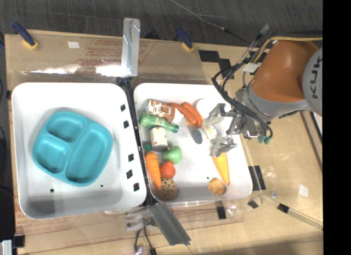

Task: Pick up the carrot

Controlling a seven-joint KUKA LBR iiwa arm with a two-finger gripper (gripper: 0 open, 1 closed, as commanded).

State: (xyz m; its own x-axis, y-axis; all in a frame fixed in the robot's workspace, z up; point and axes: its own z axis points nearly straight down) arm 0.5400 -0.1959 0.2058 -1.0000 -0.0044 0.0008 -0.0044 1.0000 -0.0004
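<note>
Grey arm (274,84) over right bin (241,166), jaws spread above carrot (221,168).

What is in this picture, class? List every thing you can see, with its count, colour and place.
Bins: 2, white, side by side on the bench.
Divided plate: 1, teal, in the left bin.
Carrot: 1, orange, right bin, by its left wall.
Tomato: 1, red, just right of the carrot.
Green bottle: 1, lying in the right bin's upper left.
Can: 1, white and brown, below the bottle.
Sausage: 1, orange-red, top middle of the right bin.
Yellow cone piece: 1, yellow-orange, right side.
Potato: 1, tan, lower right corner.
Arm: 1, grey and orange, from the right.
Gripper: 1, metal, over the right bin.
</note>
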